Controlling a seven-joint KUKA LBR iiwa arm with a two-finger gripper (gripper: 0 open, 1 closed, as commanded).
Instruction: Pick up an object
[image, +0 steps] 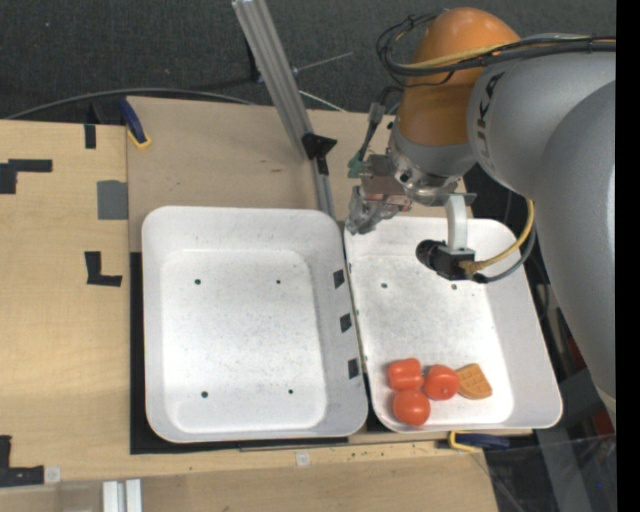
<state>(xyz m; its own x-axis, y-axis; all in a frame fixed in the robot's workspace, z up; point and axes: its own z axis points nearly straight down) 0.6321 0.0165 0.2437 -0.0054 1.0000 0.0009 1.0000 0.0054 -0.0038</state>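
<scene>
Three small red round objects (405, 374) (441, 382) (410, 407) lie bunched at the near edge of the right bin (440, 320). An orange wedge-shaped piece (474, 382) rests against them on their right. My gripper (364, 216) hangs below the orange wrist band, over the far left corner of the right bin, close to the divide between the bins. It is well away from the objects, and nothing shows in its grasp.
The left bin (240, 300) lies beside the right one. A slanted metal pole (290, 100) comes down to the far edge between the bins, just left of the gripper. A black cable fitting (447, 258) hangs over the right bin.
</scene>
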